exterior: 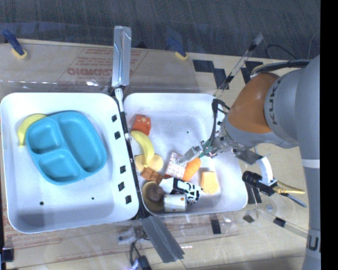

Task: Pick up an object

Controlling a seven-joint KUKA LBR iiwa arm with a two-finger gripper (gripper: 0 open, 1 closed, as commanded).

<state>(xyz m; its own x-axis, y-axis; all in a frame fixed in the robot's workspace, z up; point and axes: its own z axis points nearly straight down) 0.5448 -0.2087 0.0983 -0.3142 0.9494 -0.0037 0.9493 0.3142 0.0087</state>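
Note:
My gripper (198, 151) is low inside the right bin (174, 103), reaching in from the right on the grey arm with its orange band (253, 108). Its tip sits just above an orange carrot-like piece (191, 169) and beside a pink and white packet (174, 163). Nothing is visibly lifted off the bin floor. Around the tip lie a yellow block (209, 181), a black and white toy cow (187, 188), a white cylinder (174, 202) and a brown bowl (152, 193).
A banana (144, 145), a red piece (141, 122) and brown blocks (152, 172) lie along the right bin's left wall. The left bin (22, 207) holds a blue divided plate (67, 145) with a yellow banana (27, 126) under its edge.

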